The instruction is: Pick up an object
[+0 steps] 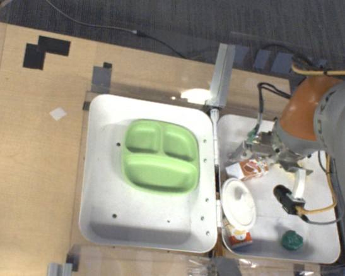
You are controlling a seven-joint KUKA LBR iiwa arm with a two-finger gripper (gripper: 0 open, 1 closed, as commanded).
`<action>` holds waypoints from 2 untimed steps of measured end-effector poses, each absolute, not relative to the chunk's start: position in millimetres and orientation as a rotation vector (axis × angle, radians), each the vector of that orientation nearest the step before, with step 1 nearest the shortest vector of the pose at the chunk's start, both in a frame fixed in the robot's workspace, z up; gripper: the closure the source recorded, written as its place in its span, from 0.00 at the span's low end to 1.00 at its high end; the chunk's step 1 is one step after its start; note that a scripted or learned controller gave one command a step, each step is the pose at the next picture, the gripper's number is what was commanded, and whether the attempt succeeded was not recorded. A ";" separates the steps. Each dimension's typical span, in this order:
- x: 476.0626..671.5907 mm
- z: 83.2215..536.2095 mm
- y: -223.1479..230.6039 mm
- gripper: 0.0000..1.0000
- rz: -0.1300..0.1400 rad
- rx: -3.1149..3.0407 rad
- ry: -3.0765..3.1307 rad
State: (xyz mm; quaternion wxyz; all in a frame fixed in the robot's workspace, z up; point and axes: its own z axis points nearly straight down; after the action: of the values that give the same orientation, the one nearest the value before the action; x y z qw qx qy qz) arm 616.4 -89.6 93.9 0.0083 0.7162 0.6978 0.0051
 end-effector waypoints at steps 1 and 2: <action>603.2 93.3 -160.1 0.00 0.011 2.106 2.306; 607.2 107.3 -161.3 1.00 0.020 2.095 2.295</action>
State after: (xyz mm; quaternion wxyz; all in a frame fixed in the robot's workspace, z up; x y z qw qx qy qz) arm 607.2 -161.3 107.3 0.0170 0.6742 0.7384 0.0063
